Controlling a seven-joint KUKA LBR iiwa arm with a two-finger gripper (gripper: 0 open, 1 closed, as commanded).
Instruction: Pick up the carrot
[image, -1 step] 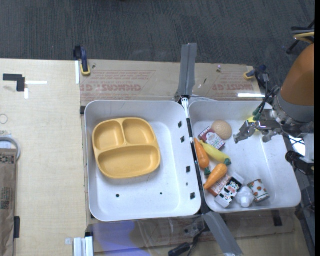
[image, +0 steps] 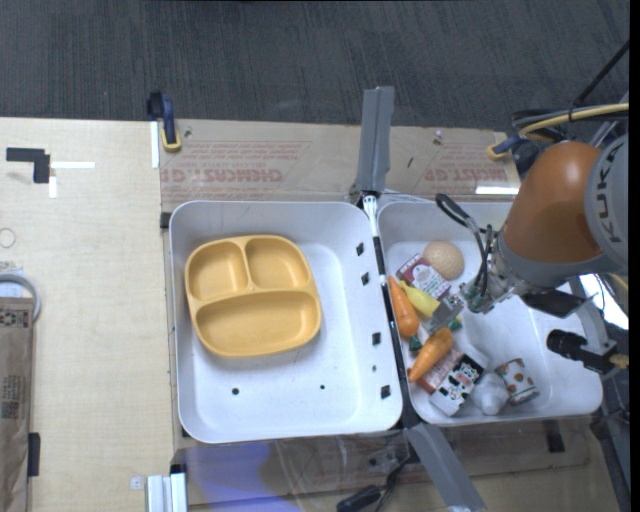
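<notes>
- Gripper (image: 452, 316) hangs low in the right bin (image: 560, 395); its finger state cannot be told.
- Carrot (image: 431, 353) lies just below the gripper.
- Second carrot (image: 403, 307) lies left of the gripper.

A pale wooden desk (image: 80, 300) fills the lower part of the camera view, and beyond its far edge runs dark grey carpeted floor (image: 250, 50). A sheet of brown cardboard (image: 270, 165) with red printed lettering — reversed, hard to read — lies flat along the desk's far side. A grey metal post (image: 376, 135) stands upright at the middle of that edge. Black tape marks (image: 30, 160) and white tape strips (image: 72, 166) sit at the desk's left corner. Light is even and soft.
</notes>
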